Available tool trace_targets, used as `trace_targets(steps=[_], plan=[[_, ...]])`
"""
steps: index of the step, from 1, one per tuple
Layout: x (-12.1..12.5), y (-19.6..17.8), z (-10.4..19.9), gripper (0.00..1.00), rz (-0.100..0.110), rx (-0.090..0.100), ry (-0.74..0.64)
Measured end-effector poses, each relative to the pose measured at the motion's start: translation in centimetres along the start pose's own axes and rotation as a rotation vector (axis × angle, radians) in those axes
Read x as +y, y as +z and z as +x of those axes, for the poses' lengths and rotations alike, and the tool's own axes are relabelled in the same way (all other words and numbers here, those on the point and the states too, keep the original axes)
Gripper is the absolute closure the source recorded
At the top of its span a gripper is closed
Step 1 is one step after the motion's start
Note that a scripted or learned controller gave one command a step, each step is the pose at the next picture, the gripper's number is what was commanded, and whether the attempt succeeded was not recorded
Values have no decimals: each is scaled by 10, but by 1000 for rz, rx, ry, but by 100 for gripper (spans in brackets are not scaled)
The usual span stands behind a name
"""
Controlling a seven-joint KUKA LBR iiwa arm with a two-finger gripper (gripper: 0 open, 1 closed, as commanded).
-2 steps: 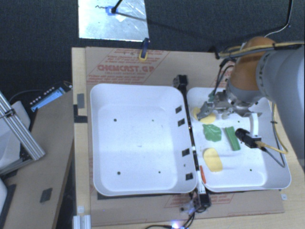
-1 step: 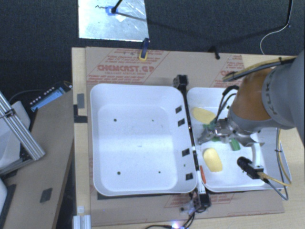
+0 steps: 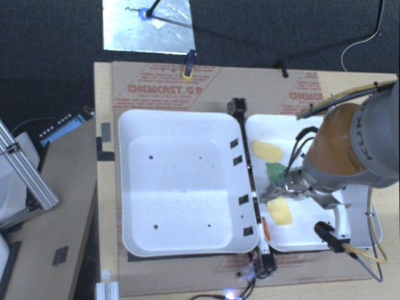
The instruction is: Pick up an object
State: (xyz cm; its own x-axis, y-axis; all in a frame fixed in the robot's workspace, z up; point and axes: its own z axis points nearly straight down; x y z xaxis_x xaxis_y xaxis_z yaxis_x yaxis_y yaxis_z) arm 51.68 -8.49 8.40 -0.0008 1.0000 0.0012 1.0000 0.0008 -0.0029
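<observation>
The right bin [image 3: 294,122] holds a pale yellow rounded piece [image 3: 267,149] near its far left corner. A green object [image 3: 275,170] lies just below it, and a second yellow piece [image 3: 280,212] rests nearer the front. My gripper [image 3: 275,190] is low in this bin, between the green object and the front yellow piece and close to both. The grey arm with its orange band [image 3: 337,149] covers the right part of the bin.
The left bin [image 3: 181,180] sits beside the right one, with a black divider rail [image 3: 247,174] between them. A thin orange item [image 3: 265,229] lies by the right bin's front left corner. A black fitting [image 3: 328,233] with cables sits at the front right.
</observation>
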Motion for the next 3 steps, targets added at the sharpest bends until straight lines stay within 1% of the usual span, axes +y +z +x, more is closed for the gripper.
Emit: trace_targets(steps=[1, 2, 3], plan=[[3, -11, 0, 100, -5, -1, -1], [75, -107, 42, 100, -19, -1, -10], [104, -205, 10, 100, -17, -4, -3]])
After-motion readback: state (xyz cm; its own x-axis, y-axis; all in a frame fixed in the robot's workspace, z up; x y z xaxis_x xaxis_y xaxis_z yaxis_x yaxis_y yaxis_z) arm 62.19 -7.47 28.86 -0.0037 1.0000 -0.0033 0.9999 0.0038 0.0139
